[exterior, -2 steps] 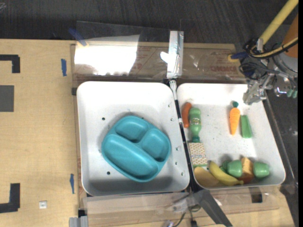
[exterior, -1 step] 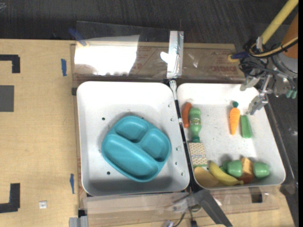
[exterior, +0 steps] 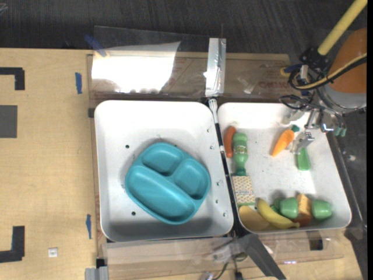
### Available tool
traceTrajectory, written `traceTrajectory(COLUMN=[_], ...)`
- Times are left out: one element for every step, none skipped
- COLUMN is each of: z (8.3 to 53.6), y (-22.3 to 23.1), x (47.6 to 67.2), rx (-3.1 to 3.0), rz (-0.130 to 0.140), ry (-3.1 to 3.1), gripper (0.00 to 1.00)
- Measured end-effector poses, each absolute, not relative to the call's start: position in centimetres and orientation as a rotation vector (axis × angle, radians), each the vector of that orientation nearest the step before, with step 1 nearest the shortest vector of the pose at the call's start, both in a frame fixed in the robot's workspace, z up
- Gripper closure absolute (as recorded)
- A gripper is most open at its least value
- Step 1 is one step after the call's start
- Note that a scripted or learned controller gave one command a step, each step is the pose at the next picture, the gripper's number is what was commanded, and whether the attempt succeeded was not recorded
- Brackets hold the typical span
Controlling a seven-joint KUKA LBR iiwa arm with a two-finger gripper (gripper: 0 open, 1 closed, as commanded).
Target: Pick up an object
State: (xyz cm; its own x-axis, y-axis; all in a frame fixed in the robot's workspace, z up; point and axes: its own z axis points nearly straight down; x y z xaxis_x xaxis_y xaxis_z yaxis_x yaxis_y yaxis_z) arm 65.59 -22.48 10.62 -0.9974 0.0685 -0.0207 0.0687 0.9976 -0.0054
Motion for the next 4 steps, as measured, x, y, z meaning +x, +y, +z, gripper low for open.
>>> traceTrajectory(z=[8.7,8.7,8.8,16.8], y=[-20.6,-15.4,-9.9,-16.0], x=[62.2,64.9,65.1,65.8], rx=[0.228,0.279,0.018,0.254], rz=[0.0,0.002,0.002,-0.003], ry=[3.125,3.118,3.133,3.116], gripper=[0.0,0.0,0.0,0.0])
